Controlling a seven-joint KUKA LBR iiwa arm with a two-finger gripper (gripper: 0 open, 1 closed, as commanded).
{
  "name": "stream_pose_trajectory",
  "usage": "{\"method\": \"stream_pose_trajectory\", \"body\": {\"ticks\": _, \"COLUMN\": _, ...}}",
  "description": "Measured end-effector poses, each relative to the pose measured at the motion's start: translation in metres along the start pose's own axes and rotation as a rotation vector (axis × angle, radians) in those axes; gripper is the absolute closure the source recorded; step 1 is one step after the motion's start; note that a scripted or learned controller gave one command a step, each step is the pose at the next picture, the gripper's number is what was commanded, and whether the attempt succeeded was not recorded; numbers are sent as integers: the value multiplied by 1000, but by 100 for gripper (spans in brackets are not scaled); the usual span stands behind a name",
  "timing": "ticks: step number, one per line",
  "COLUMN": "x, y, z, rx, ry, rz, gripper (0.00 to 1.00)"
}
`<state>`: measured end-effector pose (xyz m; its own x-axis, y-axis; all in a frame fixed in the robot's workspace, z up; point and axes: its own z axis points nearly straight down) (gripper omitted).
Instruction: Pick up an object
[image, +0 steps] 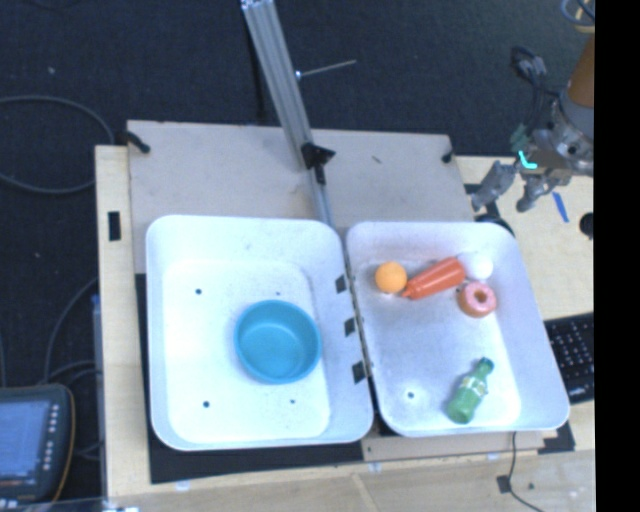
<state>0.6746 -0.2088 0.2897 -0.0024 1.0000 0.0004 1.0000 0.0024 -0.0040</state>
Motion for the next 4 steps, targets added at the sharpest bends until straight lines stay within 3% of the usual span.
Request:
{"method": "stream_pose_trajectory", "body": {"ticks": 1, "x": 0, "y": 1, "z": -4, "rx": -7, "ry": -2, "rz": -1, "gripper": 0}}
{"method": "stream_pose_trajectory", "body": {"ticks": 4, "x": 3, "y": 5, "z": 156, "rx": -6, "ry": -4, "rz": -5, "gripper": 0}}
